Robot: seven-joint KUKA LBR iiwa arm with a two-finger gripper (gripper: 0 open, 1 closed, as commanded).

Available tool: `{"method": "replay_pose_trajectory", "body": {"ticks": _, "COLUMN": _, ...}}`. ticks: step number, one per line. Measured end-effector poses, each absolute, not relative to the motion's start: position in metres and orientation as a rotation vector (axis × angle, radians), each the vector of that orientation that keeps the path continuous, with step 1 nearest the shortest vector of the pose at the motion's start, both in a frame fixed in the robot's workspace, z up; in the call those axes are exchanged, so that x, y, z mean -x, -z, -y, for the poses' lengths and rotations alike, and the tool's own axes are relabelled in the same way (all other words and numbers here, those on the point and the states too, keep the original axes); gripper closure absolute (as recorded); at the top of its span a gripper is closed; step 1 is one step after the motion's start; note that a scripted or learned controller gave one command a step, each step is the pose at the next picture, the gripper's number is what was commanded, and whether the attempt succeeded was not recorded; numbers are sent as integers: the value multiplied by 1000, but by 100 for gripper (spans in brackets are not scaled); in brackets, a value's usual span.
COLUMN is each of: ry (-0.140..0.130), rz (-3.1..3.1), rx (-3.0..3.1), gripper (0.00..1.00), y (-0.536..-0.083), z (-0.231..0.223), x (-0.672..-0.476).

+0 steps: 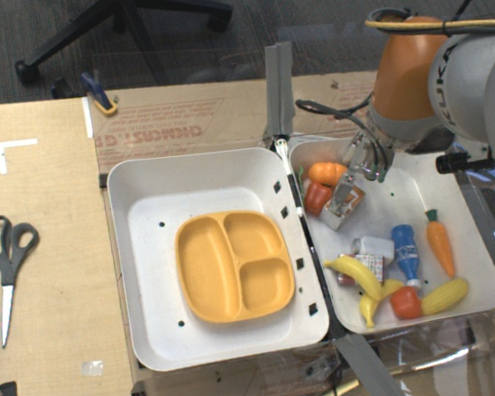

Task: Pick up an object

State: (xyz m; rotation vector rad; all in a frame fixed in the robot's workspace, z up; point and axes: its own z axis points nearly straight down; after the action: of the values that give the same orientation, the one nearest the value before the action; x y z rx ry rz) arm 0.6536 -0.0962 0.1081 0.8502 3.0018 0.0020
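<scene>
In the upper part of the right bin (461,204), the gripper (347,199) points down-left toward the orange-and-red pepper (321,184) just left of its tip, fingers closed on nothing I can make out.

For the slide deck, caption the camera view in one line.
KUKA arm's tool low in the right bin beside a small orange and red pepper; yellow divided plate in left bin.

Glossy white plastic bins (138,249); matt yellow tray (235,265), seemingly plastic; wooden bench (60,347).
</scene>
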Motion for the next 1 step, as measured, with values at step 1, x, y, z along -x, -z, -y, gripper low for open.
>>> {"method": "replay_pose_trajectory", "body": {"ticks": 1, "ry": -7, "rz": -2912, "rx": -1123, "gripper": 0, "y": -108, "z": 99, "x": -652}}
